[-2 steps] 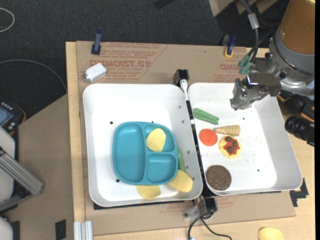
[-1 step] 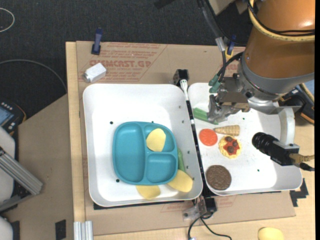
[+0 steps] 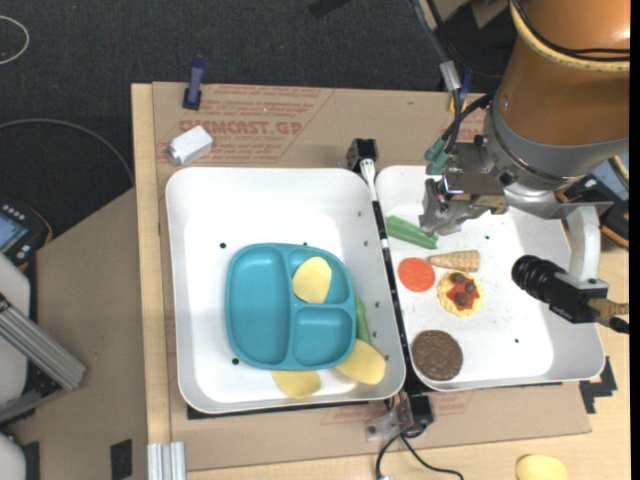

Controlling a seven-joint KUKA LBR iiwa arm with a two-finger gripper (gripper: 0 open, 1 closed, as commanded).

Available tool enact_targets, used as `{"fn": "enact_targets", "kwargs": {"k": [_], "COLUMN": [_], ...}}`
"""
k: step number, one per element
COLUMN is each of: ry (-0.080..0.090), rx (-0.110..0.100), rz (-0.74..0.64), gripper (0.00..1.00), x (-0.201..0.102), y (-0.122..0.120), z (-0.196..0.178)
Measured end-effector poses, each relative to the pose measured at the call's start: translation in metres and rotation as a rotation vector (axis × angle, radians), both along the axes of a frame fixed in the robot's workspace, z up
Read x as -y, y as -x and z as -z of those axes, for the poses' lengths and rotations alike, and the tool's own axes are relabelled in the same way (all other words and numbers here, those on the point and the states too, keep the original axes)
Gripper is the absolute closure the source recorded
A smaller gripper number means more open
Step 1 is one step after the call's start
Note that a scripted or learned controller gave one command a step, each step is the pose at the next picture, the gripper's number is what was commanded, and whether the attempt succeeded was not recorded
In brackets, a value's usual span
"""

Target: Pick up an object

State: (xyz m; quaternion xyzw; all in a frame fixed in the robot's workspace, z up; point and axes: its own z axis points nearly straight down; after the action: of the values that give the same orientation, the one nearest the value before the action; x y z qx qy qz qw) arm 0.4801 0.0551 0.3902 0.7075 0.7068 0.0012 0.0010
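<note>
My gripper (image 3: pixel 436 222) hangs over the far left part of the right bin (image 3: pixel 560 363), its tips just above the right end of a green strip (image 3: pixel 410 232). In front of it lie an orange-red disc (image 3: pixel 417 274), a tan cone (image 3: pixel 456 261), a small yellow pizza-like piece with red dots (image 3: pixel 461 295) and a brown round patty (image 3: pixel 437 354). The view shows nothing held between the fingers.
The left bin (image 3: pixel 200 218) holds a teal divided plate (image 3: pixel 288 306) with a yellow piece (image 3: pixel 312 280) on it and two more yellow pieces (image 3: pixel 362 364) at its front edge. A black camera mount (image 3: pixel 548 286) sits over the right bin's right side.
</note>
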Motion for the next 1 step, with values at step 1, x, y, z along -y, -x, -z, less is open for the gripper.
{"fn": "enact_targets", "kwargs": {"k": [1], "ry": [0.002], "rx": [-0.016], "rz": [0.006], "gripper": [1.0], "x": [0.0483], "y": [0.0023], "z": [0.1106]}}
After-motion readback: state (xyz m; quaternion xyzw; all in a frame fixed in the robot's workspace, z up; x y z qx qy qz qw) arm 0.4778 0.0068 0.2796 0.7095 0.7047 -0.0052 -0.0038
